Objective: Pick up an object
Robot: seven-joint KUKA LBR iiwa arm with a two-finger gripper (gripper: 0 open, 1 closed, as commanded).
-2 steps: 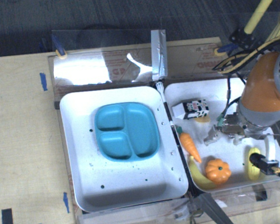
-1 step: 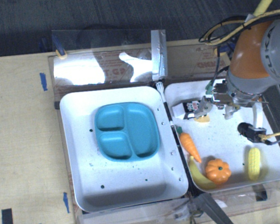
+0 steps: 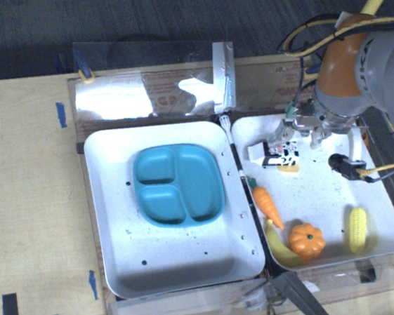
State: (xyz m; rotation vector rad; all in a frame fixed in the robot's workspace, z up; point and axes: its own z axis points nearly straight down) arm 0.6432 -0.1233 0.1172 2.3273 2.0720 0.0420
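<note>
1. The shallow white plastic right bin (image 3: 384, 220) holds my candidates: orange toy pumpkin (image 3: 307, 239), yellow corn cob (image 3: 357, 229), orange carrot (image 3: 267, 207), yellow banana (image 3: 281, 246).
2. The grey arm's gripper (image 3: 283, 152) hangs at the bin's far-left corner; I cannot tell its state.
3. I'd target the corn: isolated, so centre above it before descending.

The counter (image 3: 28, 229) looks like pale, matt wood. Both white bins (image 3: 118, 268) seem smooth, slightly glossy plastic, as does the blue divided plate (image 3: 179, 183). Shiny clear film (image 3: 140, 96) sits behind them.
</note>
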